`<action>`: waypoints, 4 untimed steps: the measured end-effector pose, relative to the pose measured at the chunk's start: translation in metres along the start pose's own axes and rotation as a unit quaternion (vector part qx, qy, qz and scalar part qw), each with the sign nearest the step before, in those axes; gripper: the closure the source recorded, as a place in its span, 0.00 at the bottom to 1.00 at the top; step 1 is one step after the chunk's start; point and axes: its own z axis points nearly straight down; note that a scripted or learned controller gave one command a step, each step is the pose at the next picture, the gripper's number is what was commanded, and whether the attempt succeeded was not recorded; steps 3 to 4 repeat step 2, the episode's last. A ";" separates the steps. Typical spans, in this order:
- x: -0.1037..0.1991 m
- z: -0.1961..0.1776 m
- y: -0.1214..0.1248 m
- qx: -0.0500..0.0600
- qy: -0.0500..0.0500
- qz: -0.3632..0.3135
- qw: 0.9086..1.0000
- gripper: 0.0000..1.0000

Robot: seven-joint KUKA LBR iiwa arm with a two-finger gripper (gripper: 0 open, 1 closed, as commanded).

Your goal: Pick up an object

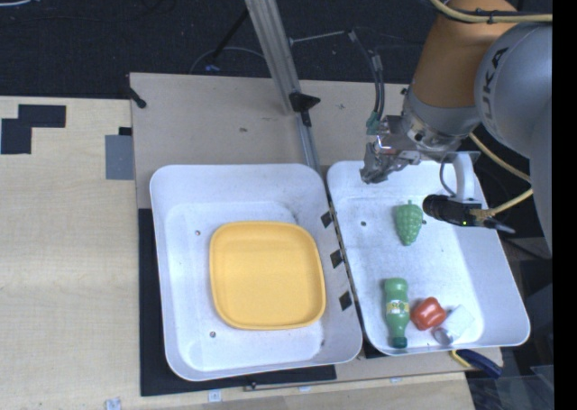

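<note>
In the right bin lie a green bumpy fruit, a green bottle and a red pepper-like object with a small grey piece beside it. My gripper hangs over the bin's far left corner, above and left of the green fruit, apart from it. Nothing shows between its fingers.
The left bin holds a yellow square plate. A slanted metal rail rises behind the bins. Cables and a black fitting sit by the right bin's far right edge. The arm's orange band looms above.
</note>
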 end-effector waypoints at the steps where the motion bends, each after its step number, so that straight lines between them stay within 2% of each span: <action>1: 0.052 -0.003 -0.002 0.000 0.000 0.000 1.000 1.00; 2: 0.099 -0.009 0.006 0.000 0.000 0.001 1.000 1.00; 4: 0.099 -0.009 0.006 0.000 0.000 0.001 1.000 1.00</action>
